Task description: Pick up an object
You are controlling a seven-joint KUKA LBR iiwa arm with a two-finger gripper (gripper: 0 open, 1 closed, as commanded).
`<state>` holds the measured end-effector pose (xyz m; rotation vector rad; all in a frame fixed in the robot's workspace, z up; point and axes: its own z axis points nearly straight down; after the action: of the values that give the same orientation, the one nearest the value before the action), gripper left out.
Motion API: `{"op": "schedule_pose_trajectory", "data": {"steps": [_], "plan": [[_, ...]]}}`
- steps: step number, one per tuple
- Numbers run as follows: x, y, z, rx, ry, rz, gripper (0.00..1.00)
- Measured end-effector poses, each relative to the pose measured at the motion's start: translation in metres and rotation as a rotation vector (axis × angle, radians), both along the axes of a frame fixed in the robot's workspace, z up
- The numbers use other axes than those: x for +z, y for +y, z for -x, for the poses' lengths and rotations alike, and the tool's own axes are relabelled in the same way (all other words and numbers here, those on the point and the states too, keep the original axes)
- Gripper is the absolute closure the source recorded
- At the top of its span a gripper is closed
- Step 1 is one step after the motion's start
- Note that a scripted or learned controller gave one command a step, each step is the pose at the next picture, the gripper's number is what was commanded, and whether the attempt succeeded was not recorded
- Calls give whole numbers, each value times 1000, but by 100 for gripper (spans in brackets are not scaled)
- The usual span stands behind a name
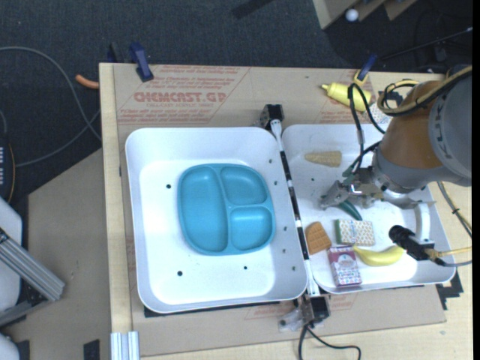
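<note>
Red box (pixel 343 266), banana (pixel 379 256), cracker (pixel 318 237): untouched in right bin (pixel 315 139); my gripper (pixel 346 195) hovers above, fingers apart and empty; I judge descent onto one item comes next.

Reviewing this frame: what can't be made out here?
- Gripper, camera view: too small and blurred to tell whether it holds anything.
- Green item: partly under the gripper, identity unclear.
- Printing on the red box and the patterned packet: too small to read.
- Right bin: far side covered by the arm.
</note>
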<state>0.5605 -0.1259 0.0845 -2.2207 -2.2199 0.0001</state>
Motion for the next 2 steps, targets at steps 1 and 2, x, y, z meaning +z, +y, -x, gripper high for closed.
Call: {"op": "schedule_pose_trajectory", "data": {"steps": [1,2], "plan": [[10,0,0,-1,-2,0,100],[10,0,0,0,-2,0,0]]}}
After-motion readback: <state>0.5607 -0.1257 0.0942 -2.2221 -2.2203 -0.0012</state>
